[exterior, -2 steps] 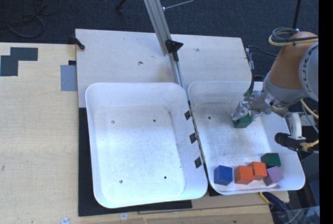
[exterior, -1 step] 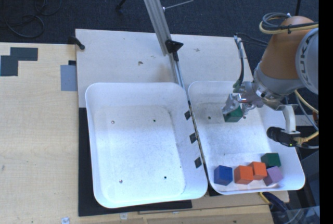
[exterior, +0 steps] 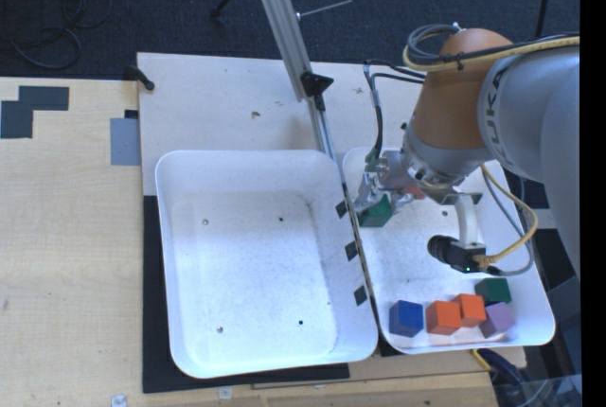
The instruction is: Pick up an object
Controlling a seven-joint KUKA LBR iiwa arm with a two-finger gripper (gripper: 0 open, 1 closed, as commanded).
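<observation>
Green block (exterior: 376,211) sits gripped between the fingers (exterior: 364,198).

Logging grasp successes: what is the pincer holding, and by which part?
It looks like a green block at the pincer, above the right bin; where it is gripped cannot be told.

No text, label, brand or number can be read anywhere. Dark letter-like strokes on the grey arm (exterior: 530,116) are cut off and too blurred to make out.
</observation>
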